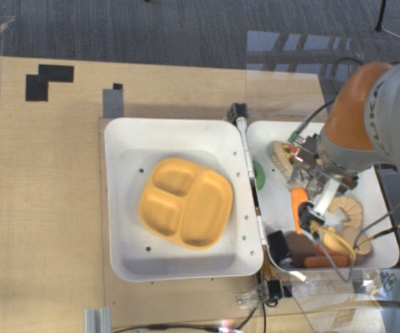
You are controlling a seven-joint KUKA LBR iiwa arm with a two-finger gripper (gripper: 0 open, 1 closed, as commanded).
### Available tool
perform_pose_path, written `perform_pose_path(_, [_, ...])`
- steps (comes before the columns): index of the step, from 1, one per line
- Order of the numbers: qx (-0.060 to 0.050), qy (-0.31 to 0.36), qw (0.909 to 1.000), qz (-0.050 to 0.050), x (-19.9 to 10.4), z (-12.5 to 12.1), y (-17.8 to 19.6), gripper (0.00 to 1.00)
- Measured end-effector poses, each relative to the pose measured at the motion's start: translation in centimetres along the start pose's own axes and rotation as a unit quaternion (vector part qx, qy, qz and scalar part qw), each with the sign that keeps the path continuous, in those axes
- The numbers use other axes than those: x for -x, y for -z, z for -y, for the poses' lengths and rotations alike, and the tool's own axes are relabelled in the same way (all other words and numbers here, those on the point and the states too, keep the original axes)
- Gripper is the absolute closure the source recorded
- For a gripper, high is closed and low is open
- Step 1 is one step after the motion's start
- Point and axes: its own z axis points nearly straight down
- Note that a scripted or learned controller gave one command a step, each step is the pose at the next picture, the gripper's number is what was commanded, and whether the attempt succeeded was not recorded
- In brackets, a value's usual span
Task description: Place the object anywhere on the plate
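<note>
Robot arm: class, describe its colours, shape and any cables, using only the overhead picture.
The arm is a thick, rounded grey tube with a broad orange band above the wrist. Below it sits a darker, metallic gripper of small angular parts. A thin dark cable loops out beside the wrist.

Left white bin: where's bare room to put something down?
All three hollows of the yellow sectioned plate are bare, as is the left white bin floor around it. The right white bin is crowded with food items, such as the orange carrot.
</note>
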Motion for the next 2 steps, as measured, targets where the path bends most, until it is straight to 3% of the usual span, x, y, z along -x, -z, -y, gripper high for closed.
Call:
perform_pose_path(1, [0.002, -0.012, 0.9999, -0.001, -2.49, -6.71, 2.66, 1.0])
perform_pose_path(2, [0.0, -0.012, 0.9999, 0.0, -2.45, -6.6, 2.52, 0.0])
